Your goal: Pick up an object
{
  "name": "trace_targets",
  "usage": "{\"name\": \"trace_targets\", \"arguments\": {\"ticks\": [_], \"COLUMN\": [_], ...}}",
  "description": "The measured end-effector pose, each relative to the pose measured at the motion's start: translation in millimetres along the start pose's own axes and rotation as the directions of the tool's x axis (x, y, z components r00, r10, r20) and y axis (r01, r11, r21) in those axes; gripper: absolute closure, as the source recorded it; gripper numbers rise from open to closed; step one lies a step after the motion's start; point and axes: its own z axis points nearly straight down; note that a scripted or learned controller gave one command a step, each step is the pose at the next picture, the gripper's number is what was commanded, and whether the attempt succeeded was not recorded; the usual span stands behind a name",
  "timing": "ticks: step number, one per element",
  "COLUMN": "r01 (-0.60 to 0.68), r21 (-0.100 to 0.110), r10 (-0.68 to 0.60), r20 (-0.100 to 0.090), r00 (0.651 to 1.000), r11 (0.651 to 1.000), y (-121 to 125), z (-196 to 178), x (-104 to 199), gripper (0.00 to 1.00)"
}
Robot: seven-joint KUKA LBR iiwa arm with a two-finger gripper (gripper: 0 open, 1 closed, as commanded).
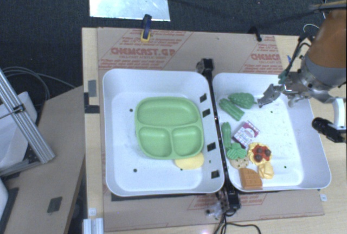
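Two shallow white bins sit side by side on a bench, seen from above at a slant. The left bin [116,119] holds a green divided tray [169,127] with a pale yellow piece [190,162] just beside its near edge. The right bin [309,135] holds a loose heap of toy food along its left side: a green pod-like vegetable [242,100] at the far end, a small pink-and-white packet [245,132] in the middle, and a red-and-yellow piece [261,153] and a tan cracker [250,177] nearer the front. The grey arm reaches in from the right, and its gripper [269,96] hangs over the far part of the right bin, just right of the green vegetable, with nothing visibly between its tips; whether it is open or closed cannot be made out. This looks like the approach step, before any grasp. The next move likely calls for lowering onto one item, probably the green vegetable, and closing squarely around it.
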Motion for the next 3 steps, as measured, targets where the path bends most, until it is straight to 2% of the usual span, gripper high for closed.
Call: {"name": "trace_targets", "arguments": {"ticks": [1,2,3], "r01": [0.007,0.012,0.005], "r21": [-0.012,-0.015,-0.007], "r10": [-0.007,-0.012,-0.005], "r20": [-0.002,-0.003,0.0], "r00": [1.0,1.0,1.0], "r11": [1.0,1.0,1.0], "y": [-79,-84,-84], "z": [-125,-239,-243], "x": [57,149,144], "gripper": [0.0,0.0,1.0]}}
